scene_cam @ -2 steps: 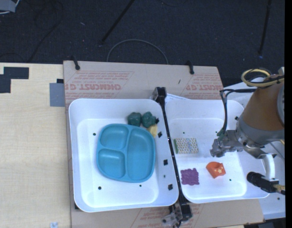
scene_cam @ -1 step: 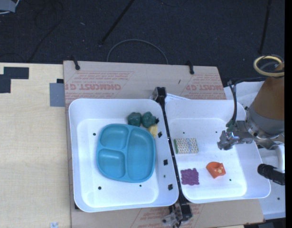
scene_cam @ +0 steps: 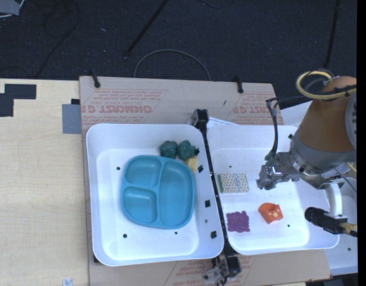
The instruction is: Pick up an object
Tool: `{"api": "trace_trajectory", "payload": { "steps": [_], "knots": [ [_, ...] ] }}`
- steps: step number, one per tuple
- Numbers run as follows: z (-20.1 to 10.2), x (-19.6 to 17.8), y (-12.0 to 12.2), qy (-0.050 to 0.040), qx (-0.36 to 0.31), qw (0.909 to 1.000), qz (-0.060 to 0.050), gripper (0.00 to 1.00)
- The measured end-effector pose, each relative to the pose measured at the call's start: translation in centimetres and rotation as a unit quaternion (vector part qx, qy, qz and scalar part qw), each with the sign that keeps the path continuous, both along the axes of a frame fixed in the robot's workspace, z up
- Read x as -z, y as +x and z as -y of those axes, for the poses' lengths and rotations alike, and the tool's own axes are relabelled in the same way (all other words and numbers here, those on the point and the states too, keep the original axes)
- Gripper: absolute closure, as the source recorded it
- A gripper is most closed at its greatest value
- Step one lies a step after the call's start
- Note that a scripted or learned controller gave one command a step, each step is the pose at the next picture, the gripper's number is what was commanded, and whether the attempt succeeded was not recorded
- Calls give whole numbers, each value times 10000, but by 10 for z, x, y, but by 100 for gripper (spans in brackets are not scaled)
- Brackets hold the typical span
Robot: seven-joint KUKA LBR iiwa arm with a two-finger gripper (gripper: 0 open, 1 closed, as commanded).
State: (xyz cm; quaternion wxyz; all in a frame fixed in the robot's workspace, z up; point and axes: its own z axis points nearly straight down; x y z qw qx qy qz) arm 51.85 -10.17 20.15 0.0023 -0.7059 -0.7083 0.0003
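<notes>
In the right bin (scene_cam: 254, 142) lie a small square pad with a green dotted pattern (scene_cam: 233, 182), a purple lumpy piece (scene_cam: 237, 221) and an orange piece (scene_cam: 270, 212). My gripper (scene_cam: 268, 176) hangs over this bin, just right of the patterned pad and above the orange piece. I see nothing held in it. The arm's grey and orange wrist covers the bin's right side.
The left bin (scene_cam: 105, 159) holds a blue divided plate (scene_cam: 158, 190), with two dark teal lumps (scene_cam: 177, 149) and a small yellow piece (scene_cam: 193, 161) at its far right corner. A black divider rail (scene_cam: 209, 183) runs between the bins.
</notes>
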Motion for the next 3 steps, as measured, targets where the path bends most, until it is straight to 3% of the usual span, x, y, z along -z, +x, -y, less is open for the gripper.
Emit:
{"api": "trace_trajectory", "payload": {
  "steps": [3],
  "knots": [
    [-156, -16, -12, -8, -4, 10000, -4, 100]
  ]
}}
